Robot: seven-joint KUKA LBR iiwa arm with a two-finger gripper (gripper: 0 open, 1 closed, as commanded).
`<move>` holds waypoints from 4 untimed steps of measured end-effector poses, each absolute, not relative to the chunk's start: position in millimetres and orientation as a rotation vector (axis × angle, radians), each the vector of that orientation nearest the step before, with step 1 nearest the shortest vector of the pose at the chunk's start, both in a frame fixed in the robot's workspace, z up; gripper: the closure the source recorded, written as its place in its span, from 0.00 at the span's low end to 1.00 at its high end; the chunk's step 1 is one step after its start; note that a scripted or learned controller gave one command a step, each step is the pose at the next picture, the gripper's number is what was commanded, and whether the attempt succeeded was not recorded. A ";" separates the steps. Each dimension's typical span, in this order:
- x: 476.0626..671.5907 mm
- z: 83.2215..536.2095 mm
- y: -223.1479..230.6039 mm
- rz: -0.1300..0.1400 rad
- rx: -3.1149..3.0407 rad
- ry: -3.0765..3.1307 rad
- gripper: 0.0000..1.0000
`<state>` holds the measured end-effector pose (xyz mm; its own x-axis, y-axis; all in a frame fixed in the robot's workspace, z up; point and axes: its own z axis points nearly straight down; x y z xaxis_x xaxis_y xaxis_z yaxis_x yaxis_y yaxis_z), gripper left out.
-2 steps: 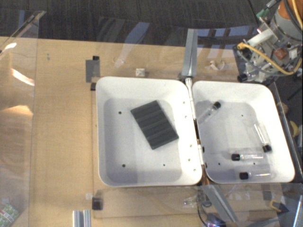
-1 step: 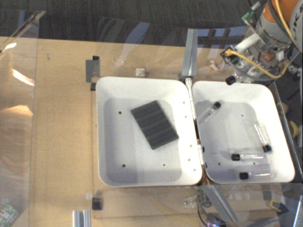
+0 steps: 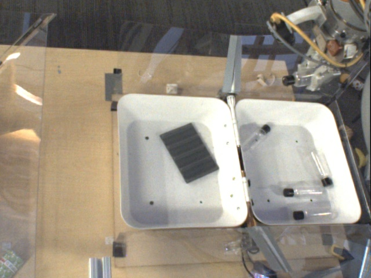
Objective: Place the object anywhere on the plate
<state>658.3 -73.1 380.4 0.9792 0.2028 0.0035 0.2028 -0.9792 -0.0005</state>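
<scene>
A dark grey ribbed plate (image 3: 189,152) lies flat and turned at an angle in the left white bin (image 3: 133,207). The right white bin (image 3: 342,155) holds several clear tubes with black caps: one near its upper left (image 3: 255,135), one along its right side (image 3: 320,168), and two near its front (image 3: 301,192) (image 3: 313,215). My gripper (image 3: 305,77) hangs above the bench just beyond the right bin's far edge, well away from the tubes and the plate. Nothing shows in its grasp.
A grey metal post (image 3: 232,65) stands behind the seam between the bins. Small black clamps (image 3: 116,73) (image 3: 118,248) sit at the left bin's corners. Yellow and white cables (image 3: 290,28) loop off the arm's wrist. Wooden bench surface (image 3: 58,155) stretches to the left.
</scene>
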 end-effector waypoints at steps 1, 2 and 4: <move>663.8 279.0 -75.5 0.003 -3.116 -0.395 1.00; 663.2 303.9 -65.4 -0.004 -3.119 -0.366 1.00; 664.3 329.4 -55.8 -0.005 -3.114 -0.366 1.00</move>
<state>664.3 -55.8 329.4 0.9727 0.2322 0.0040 0.2322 -0.9727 -0.0060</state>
